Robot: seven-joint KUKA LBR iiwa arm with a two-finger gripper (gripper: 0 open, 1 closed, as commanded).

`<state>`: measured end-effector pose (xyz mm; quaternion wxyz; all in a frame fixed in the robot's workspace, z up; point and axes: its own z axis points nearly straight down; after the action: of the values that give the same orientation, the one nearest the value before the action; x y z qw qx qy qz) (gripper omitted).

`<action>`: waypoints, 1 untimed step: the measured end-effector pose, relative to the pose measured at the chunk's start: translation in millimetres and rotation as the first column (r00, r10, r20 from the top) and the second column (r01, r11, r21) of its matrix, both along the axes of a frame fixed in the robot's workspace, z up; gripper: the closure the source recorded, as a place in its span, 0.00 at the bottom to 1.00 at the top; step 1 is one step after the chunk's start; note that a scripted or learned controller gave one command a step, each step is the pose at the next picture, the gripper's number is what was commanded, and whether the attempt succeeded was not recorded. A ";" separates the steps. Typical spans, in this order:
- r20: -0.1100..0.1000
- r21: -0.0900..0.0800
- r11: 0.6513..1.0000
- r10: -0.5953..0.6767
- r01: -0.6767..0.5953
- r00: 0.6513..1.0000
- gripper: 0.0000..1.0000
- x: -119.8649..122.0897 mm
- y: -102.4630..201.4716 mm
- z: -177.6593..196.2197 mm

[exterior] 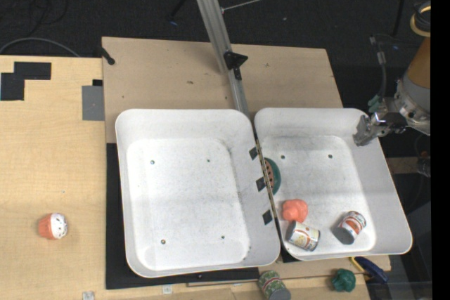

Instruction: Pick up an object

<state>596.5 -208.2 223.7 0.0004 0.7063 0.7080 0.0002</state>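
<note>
Orange lump [295, 209] well apart from pincer [365, 132]

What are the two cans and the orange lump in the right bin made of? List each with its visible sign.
Cans: likely metal with printed labels, judging by the cylindrical shape and the second can's dark end.
Orange lump: possibly soft foam or rubber, matte and irregular, with no shine.

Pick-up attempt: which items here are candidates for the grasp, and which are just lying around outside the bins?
In the right bin, near the gripper:
orange lump
two small cans
dark green disc

Lying about:
orange-and-white ball
green object
can at the bench edge
</note>
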 end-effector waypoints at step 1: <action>-0.005 0.003 1.000 0.001 -0.001 1.000 1.00 -11.8 41.1 -2.8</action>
<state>584.6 -167.1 220.9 -0.0022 0.7061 0.7081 -0.0004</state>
